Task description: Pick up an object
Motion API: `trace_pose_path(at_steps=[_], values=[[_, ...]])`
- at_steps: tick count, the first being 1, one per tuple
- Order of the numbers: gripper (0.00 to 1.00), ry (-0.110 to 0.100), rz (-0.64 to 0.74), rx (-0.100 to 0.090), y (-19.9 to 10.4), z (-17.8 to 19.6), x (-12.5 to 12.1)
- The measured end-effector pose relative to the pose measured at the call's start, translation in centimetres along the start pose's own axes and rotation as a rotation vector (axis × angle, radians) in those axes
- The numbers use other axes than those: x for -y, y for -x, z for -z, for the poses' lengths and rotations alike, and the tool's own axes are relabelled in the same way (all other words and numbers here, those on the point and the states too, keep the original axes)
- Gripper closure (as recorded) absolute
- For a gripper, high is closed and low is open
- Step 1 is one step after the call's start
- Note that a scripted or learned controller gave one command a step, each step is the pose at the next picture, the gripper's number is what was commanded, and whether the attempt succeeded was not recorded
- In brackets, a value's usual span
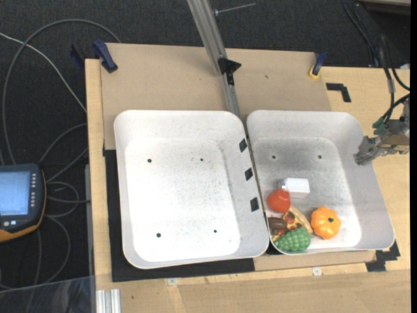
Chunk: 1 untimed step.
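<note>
Several small objects lie in the right bin (pixel 339 149), bunched at its front. A white block (pixel 297 187) sits behind a red tomato-like ball (pixel 279 201). An orange pumpkin-like toy (pixel 325 222) lies to their right. A green bumpy toy (pixel 293 241) rests at the front rim, with a brown and yellow piece (pixel 287 223) just behind it. My gripper (pixel 369 150) hangs at the right bin's right rim, well behind and to the right of the objects, with nothing seen in it.
The left bin (pixel 176 188) stands beside the right one, with black clips along the shared wall. A slanted metal pole (pixel 207 28) rises from behind the bins. Cables and a teach pendant (pixel 19 197) lie off the bench at the left.
</note>
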<state>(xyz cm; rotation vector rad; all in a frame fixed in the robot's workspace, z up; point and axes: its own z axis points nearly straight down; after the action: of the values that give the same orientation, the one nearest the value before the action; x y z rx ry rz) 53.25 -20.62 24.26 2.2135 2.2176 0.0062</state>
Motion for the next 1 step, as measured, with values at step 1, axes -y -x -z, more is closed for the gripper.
trace_pose_path(at_steps=[1], values=[[1.0,-0.004,0.0,-0.001,0.02,2.74,-0.14]])
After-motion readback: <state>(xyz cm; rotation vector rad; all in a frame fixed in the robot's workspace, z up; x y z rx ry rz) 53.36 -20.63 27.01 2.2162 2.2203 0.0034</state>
